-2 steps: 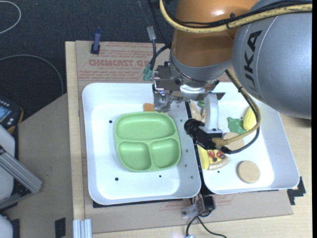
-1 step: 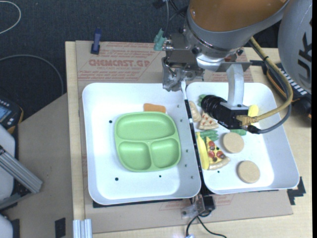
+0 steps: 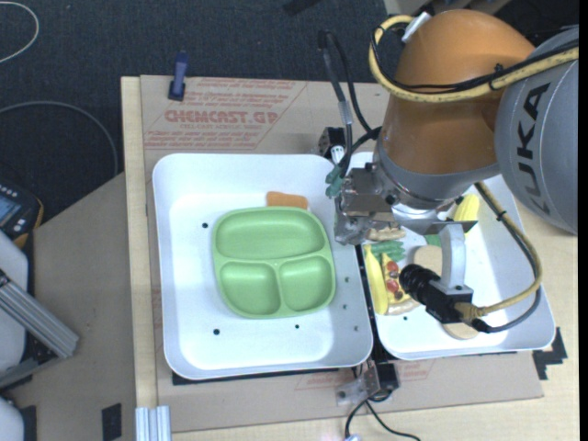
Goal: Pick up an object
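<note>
My gripper [image 3: 364, 217] hangs below the orange band of the arm, low over the left edge of the right bin [image 3: 519, 315]. The bulky wrist covers most of it. Just beneath it lies a yellow wedge-shaped toy with red spots [image 3: 390, 281], close to the bin's left wall. Part of a yellow and green item [image 3: 467, 211] shows behind the arm. At the bin's front, a tan piece [image 3: 464, 328] sticks out from under a black fitting and its cable. I cannot see anything held in the gripper.
In the left bin [image 3: 175, 246] lies a green three-compartment plate [image 3: 273, 260], with a small orange piece [image 3: 287, 199] just behind it. Both bins rest on a cardboard sheet [image 3: 220, 108], which has a blue clip [image 3: 178, 76] at its far edge. Cables run around the arm.
</note>
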